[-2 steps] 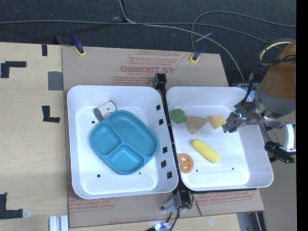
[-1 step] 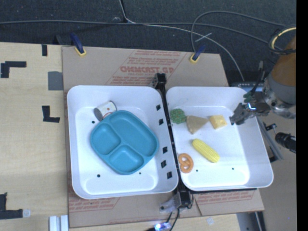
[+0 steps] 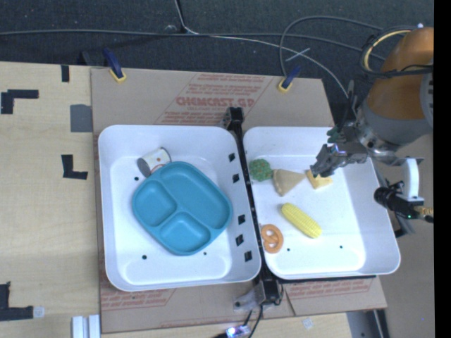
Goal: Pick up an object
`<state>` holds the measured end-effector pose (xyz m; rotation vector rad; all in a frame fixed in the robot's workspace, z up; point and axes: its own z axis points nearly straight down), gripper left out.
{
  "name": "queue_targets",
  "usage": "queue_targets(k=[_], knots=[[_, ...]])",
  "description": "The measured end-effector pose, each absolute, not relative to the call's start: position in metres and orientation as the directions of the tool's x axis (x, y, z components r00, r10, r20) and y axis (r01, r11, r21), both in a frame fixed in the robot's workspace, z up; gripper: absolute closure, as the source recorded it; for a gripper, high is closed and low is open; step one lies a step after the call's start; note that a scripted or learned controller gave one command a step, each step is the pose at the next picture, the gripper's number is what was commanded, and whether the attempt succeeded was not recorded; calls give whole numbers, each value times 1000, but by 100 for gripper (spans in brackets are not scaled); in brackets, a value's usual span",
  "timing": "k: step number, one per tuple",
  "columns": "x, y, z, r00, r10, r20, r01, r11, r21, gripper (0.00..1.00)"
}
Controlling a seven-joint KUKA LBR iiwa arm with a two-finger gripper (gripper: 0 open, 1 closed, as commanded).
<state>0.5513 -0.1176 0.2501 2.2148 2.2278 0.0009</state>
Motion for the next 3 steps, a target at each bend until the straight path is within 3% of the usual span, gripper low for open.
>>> queue_targets(k=[2,3], knots=[[572,0,249,-7,1000,1,1000,7,-1,100],[592,54,245,-6,1000,0,1000,6,0,100]])
